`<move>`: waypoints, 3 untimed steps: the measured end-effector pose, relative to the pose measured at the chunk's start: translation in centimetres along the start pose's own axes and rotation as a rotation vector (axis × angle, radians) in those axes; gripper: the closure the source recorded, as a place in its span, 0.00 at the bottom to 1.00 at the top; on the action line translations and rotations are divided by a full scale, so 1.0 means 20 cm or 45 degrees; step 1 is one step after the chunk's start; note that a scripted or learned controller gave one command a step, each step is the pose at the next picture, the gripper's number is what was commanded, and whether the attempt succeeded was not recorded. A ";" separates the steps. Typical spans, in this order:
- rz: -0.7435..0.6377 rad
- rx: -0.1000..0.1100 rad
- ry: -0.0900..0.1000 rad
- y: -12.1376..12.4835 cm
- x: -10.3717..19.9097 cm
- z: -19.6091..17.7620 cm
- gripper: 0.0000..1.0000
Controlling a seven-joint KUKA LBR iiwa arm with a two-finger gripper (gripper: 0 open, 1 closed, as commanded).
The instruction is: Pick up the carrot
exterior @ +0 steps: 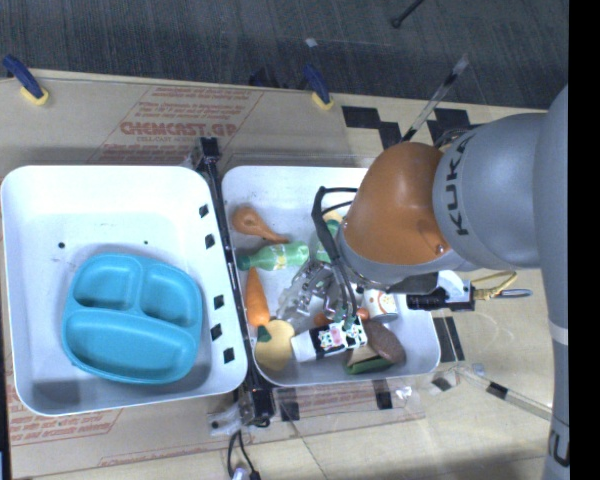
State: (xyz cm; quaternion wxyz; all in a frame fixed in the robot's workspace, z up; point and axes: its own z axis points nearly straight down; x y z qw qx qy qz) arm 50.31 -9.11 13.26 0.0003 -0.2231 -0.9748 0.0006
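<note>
orange carrot [256,299], blue tray [132,318], white bins [30,208]

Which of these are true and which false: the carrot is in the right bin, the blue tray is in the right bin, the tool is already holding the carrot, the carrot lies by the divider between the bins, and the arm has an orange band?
1. The carrot is in the right bin. True.
2. The blue tray is in the right bin. False: it lies in the left bin.
3. The tool is holding the carrot. False: the carrot lies free on the bin floor, to the left of the tool.
4. The carrot lies by the divider between the bins. True: it runs along the right bin's left wall.
5. The arm has an orange band. True.
</note>
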 end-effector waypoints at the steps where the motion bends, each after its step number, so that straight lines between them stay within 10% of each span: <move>1: -0.001 0.001 0.001 0.00 0.00 0.00 0.00; 3: 0.479 0.009 0.003 0.18 -0.44 0.20 0.00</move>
